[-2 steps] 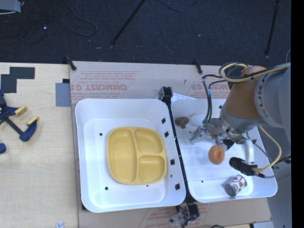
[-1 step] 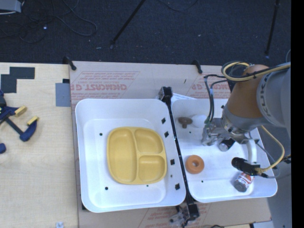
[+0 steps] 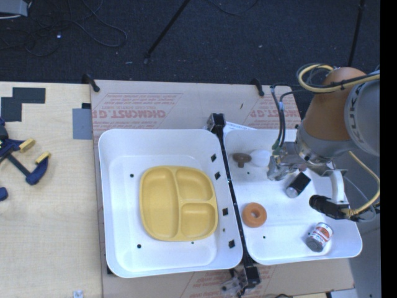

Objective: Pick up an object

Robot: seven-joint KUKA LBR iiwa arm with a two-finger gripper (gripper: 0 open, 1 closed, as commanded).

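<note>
My gripper (image 3: 276, 169) hangs low over the far part of the right bin (image 3: 282, 253), reaching in from the right. A small brown mushroom-shaped piece (image 3: 240, 159) lies just to its left, apart from it. An orange ring (image 3: 254, 215) rests nearer the front of that bin, by the divider. A small can with a red and white label (image 3: 319, 236) lies on its side in the front right corner. I see nothing held in the gripper.
The left bin (image 3: 118, 166) holds a yellow divided plate (image 3: 178, 202). A black divider with clips (image 3: 227, 191) runs between the two bins. Blue clamps (image 3: 28, 160) lie on the wooden bench at far left.
</note>
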